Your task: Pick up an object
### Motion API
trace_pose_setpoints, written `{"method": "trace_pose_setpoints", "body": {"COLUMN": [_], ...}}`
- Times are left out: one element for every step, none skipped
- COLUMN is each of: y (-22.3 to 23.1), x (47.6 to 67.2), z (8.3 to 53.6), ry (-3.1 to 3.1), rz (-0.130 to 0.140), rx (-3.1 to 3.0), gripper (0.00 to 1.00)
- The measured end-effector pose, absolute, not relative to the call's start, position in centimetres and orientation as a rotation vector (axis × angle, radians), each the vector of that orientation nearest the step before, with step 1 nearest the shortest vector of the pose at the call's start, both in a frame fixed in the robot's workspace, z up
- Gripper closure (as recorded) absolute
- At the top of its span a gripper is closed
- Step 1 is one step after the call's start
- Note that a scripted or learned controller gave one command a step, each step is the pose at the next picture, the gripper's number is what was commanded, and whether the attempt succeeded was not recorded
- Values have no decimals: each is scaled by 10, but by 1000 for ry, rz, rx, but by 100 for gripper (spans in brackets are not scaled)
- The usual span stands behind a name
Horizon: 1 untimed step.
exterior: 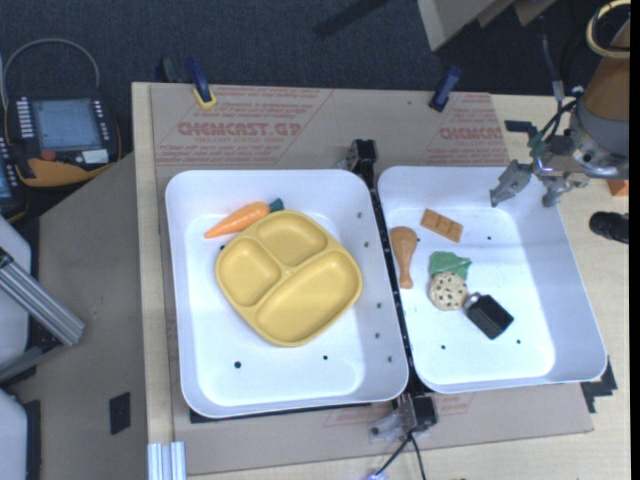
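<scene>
My gripper [527, 183] hangs over the far right corner of the right bin [560, 353], its two fingers spread apart with nothing between them, so I record it as released and carrying no load. The fingertips sit near the bin's far rim, apart from every item in it. The nearest candidate is a small brown cracker [441, 225], lying flat to the left of and nearer than the gripper. Beyond it, close to the bin's left wall, lies a tan drumstick [402, 254]. Towards the middle of the bin a green leafy piece [451, 265] touches a round cookie [447, 290], and a small black block [489, 315] lies just beside the cookie on its near right. All five rest on the bin floor. In the left bin [200, 368] a yellow divided plate [288, 276] occupies the centre, with an orange carrot [236, 219] lying at its far left edge. My finding on progress: no object has been lifted and none is in contact with my fingers, so the pick is not yet done. In my judgement what is left is the whole of the work: choosing an item, descending over it, closing on it and raising it clear of the bin.
</scene>
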<state>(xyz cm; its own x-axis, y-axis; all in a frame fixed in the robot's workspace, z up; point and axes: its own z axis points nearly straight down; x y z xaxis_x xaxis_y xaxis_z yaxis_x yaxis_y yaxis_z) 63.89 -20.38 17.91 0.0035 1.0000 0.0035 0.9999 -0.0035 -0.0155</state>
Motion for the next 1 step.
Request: {"method": "trace_pose_setpoints", "body": {"y": [-203], "x": [643], "z": [188], "ry": [-2222], "rz": [0], "rx": [-2221], "gripper": [0]}}
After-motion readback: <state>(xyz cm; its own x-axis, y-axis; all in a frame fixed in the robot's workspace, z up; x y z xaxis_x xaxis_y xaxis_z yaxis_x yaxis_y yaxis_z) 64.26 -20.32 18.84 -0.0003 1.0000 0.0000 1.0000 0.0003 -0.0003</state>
